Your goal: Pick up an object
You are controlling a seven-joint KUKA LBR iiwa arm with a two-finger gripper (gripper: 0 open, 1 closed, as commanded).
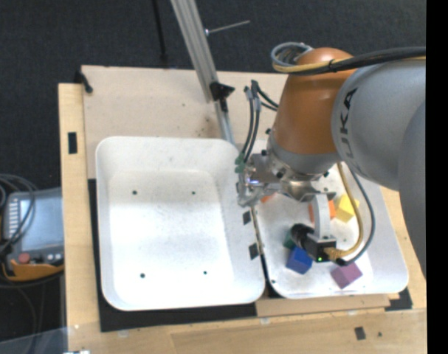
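Right shallow white bin (384, 260): small blue block (298, 262) lying near the front-left corner, squarish, showing no clear long axis, edges sitting skewed to the walls. Purple block (347, 274) lying just beside. Grey arm (371, 124) hanging above; whether the jaws are apart or together cannot be told.

The arm (334, 116) blankets the right bin's (382, 253) far half, the yellow block (345, 211) peeks half out from behind it, and the arm's upper reach is cut off at the right.
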